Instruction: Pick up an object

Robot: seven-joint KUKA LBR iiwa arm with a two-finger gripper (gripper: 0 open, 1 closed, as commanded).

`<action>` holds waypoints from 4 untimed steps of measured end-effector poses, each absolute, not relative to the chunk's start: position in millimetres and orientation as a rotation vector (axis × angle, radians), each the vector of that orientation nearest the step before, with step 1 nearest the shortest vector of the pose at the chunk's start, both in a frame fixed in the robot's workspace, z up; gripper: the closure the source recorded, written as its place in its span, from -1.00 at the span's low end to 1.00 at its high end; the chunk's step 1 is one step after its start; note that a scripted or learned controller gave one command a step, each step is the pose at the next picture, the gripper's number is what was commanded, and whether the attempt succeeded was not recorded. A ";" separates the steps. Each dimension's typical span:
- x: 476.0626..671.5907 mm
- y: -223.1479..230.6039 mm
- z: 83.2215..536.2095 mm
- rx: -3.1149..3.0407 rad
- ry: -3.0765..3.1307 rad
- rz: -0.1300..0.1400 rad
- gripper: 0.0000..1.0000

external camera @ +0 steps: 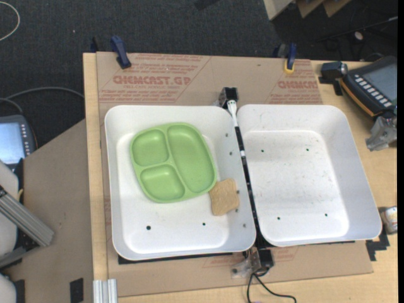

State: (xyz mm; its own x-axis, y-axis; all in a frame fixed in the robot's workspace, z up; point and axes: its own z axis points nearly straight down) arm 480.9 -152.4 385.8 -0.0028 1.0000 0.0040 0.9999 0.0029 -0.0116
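Nearest edge: a thin black cable (260, 285) curled off the front of the bench board (101, 169), just below the seam where the two bins met. A grey metal bar (25, 223) lay slantwise off the board's near left corner.

Left bin (123, 219): white, shallow, a few small dark holes in its floor. Toward its near right side lay a small tan square piece (224, 197), flat and turned a little askew, close to the bin's right wall. Just behind it and to the left sat a green divided plate (173, 163), three compartments, lying flat near the middle of the bin. The tan piece met the plate's near right corner; whether they touched or only came close could not be told. These two were the only loose objects on offer for the pick, both in the left bin.

Right bin (353, 169): white, floor speckled with fine dark marks and a few small holes.

A black strip (240, 156) ran along the seam between the bins.

Gripper: its state, released or clenched, could not be told here.

Far side: board printed with red lettering (151, 79); a blue clamp (120, 51) at the far left edge, a yellow-and-blue clamp (290, 59) at the far right. A handheld control unit (372, 88) rested off the far right corner. Dark carpet (158, 11) beyond.
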 end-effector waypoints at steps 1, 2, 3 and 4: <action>530.4 -216.6 381.7 -2.230 -2.222 0.001 1.00; 575.5 -165.1 546.2 -2.229 -2.244 -0.018 1.00; 522.7 -138.9 475.6 -2.215 -2.218 0.005 1.00; 484.1 -116.8 399.9 -2.216 -2.215 0.007 1.00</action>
State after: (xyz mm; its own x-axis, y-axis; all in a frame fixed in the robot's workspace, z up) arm 484.1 -116.8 399.9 0.0004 1.0000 0.0025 1.0000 -0.0004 -0.0090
